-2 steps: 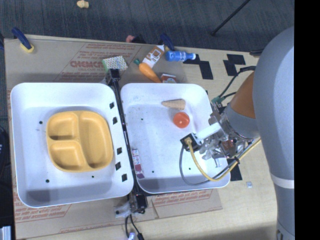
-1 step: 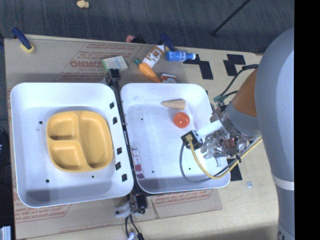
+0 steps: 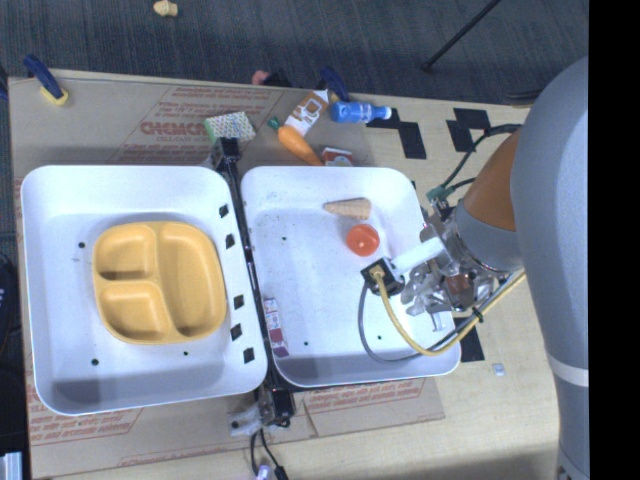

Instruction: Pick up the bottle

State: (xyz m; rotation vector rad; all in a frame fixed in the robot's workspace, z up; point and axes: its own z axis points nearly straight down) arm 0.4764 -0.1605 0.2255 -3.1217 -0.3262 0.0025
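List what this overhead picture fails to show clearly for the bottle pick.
- Gripper in the camera view: its fingers are lost among brackets and the yellow cable, so their state is unreadable.
- Blue bottle beyond the right bin: too small to read its label or cap.
- Small items by the bottle, such as the orange piece: too blurred to identify.
- Arm: cut off by the right edge.

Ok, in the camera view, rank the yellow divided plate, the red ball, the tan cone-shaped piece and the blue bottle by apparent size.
1. Yellow divided plate, by far the largest.
2. Blue bottle, lying on the bench beyond the bins.
3. Tan cone-shaped piece.
4. Red ball.

The bottle and cone look close; that pair is unsure.
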